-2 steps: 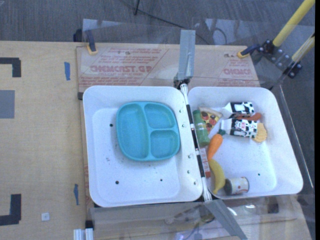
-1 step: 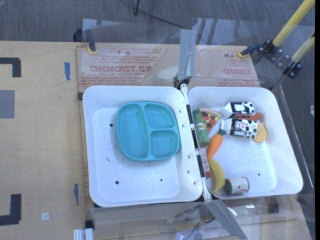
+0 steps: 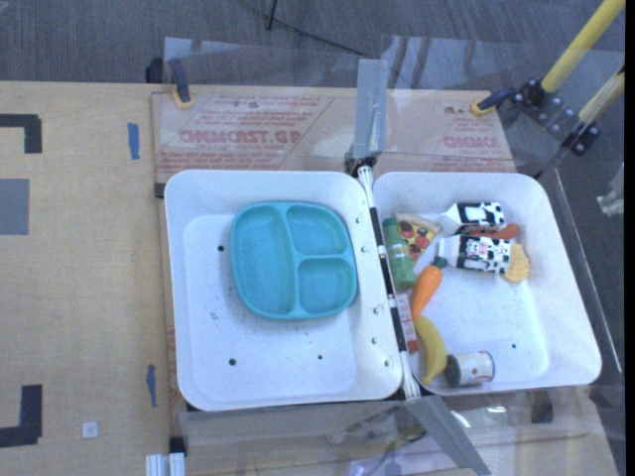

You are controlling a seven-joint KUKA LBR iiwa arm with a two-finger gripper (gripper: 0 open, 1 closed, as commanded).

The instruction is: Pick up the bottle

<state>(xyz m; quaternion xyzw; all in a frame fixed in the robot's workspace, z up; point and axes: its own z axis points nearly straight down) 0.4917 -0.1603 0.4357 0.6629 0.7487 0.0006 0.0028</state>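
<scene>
- Jaws' opening, and whether they gripped anything, could not be told.
- Green plastic bottle (image 3: 400,252) lay on its side in the right white bin (image 3: 568,343), lengthwise against that bin's left wall.
- Toy pizza slice (image 3: 421,233) lay just beside the bottle, and an orange toy carrot (image 3: 427,289) lay near its lower end.
- Yellow toy banana (image 3: 431,346) lay below the carrot.
- Teal divided plastic plate (image 3: 295,259) sat in the left white bin (image 3: 190,198).
</scene>
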